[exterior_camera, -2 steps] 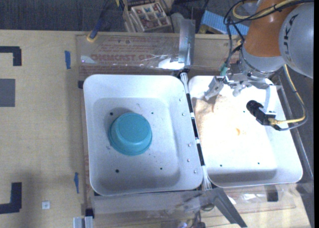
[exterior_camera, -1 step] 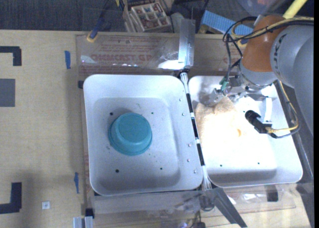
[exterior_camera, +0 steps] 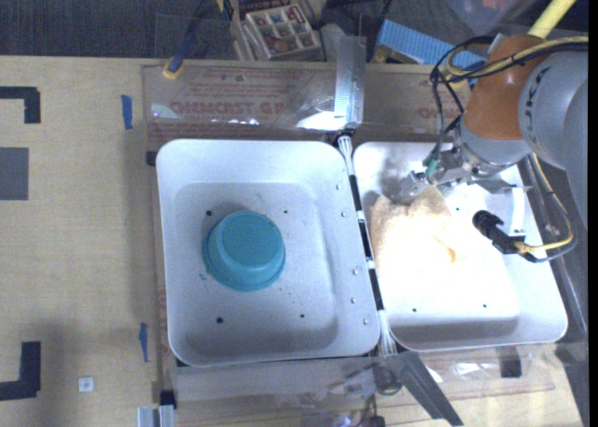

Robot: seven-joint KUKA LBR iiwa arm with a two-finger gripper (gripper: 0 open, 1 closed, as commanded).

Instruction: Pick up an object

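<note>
Down at the near edge we have the bench (exterior_camera: 75, 229), pale wood with black corner marks and bits of blue tape, carrying the two white bins. We see a teal bowl (exterior_camera: 245, 249) in the left bin (exterior_camera: 187, 173), upside down, its flat round base facing up, sitting left of the bin's centre and apart from every wall. Its colour is even and matte, with a wider rim showing below the base.

Over in the right bin (exterior_camera: 533, 318) we are struggling: glare washes out the floor, and a pale tan, soft-looking thing (exterior_camera: 411, 220), maybe cloth or a bag, blurs into the white so its edges are hard to trace. We cannot name it for sure.

We see the arm (exterior_camera: 551, 107) coming in from the right, grey with its orange band (exterior_camera: 495, 98), wrist bent down over the right bin's far left part. Its gripper (exterior_camera: 420, 182) sits just above the tan thing's far edge, and whether the tips are spread or closed we cannot tell. Black cables loop around the wrist.
</note>
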